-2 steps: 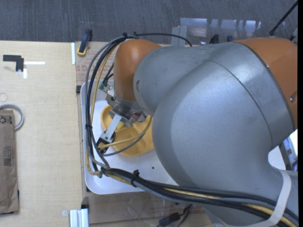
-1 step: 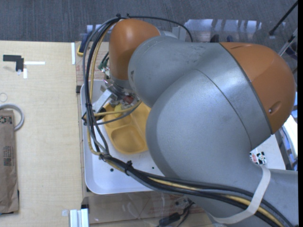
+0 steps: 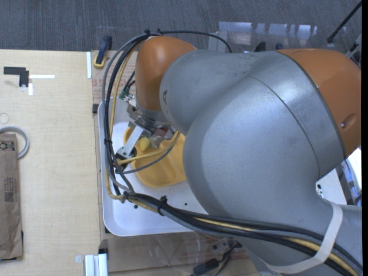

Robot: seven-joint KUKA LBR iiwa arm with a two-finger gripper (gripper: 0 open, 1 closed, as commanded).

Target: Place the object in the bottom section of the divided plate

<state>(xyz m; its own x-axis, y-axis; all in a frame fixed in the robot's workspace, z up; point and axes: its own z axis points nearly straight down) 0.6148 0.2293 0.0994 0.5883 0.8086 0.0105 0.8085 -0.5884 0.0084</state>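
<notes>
A yellow divided plate [image 3: 158, 171] lies in the white bin [image 3: 123, 220], and the grey and orange arm covers most of it. My gripper [image 3: 150, 132] hangs low over the plate's upper left part, with its tip hidden among the wrist hardware. A small yellow piece [image 3: 144, 144] shows just below the gripper, against the plate. I cannot tell whether it is held or lying on the plate. The plate's dividers and sections are hidden.
The arm's big grey link fills the right and middle of the view. Black and yellow cables [image 3: 113, 171] loop down over the bin's left side. On the wooden bench to the left lie a brown paper package [image 3: 10, 194] and a black bracket [image 3: 16, 72].
</notes>
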